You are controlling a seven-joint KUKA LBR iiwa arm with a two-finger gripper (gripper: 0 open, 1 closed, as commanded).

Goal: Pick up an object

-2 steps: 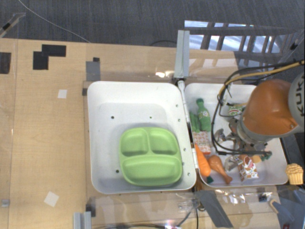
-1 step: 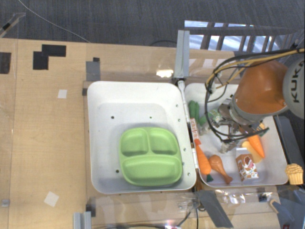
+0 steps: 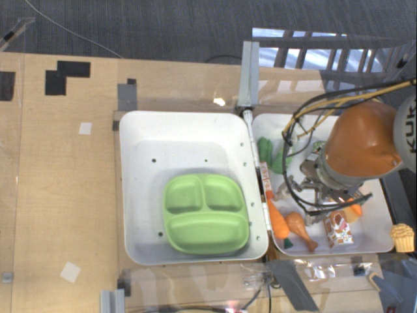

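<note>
The arm hangs over the right bin, its orange band above the wrist and cables looping to the left of it. This looks like the reaching step: nothing is seen lifted, and the toys lie on the bin floor. Whether the jaws are wide or narrow I cannot tell, since the wrist covers them from above.

Likely picks lie just near of the wrist: a chicken drumstick, a carrot by the bin's left wall, and a small carton to the right. A green vegetable sits farther back.

The next move, I judge, calls for settling over one toy and closing squarely on it. The left bin holds a green divided plate.
</note>
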